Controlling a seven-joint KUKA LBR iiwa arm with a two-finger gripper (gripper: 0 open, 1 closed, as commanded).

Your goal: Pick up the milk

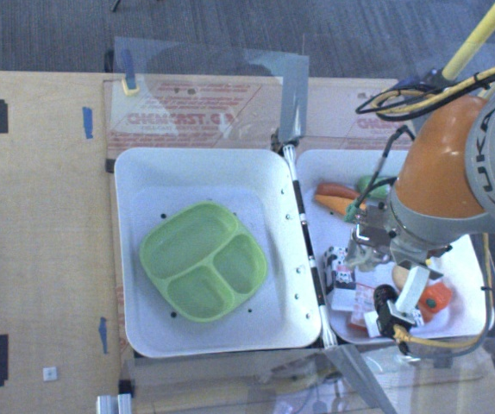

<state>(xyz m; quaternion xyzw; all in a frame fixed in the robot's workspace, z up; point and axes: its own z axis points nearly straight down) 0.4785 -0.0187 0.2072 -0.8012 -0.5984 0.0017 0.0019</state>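
While arm hangs over right bin point(480, 317), jaws' state: cannot tell. Milk carton point(344, 270), white, black-marked, apparently just left of jaws, low in right bin. Advice: descend squarely over carton, avoid crowding neighbours. Right bin also: carrot point(337, 202) beyond jaws, red item point(438, 299) beside them. Left bin point(135, 179): green divided plate point(203, 260).

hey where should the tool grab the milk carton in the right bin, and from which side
Grip the milk carton across its short sides, descending from above: it seems to lie flat on the right bin floor, and the arm hides part of it, so this is tentative. The tool hangs just above it.
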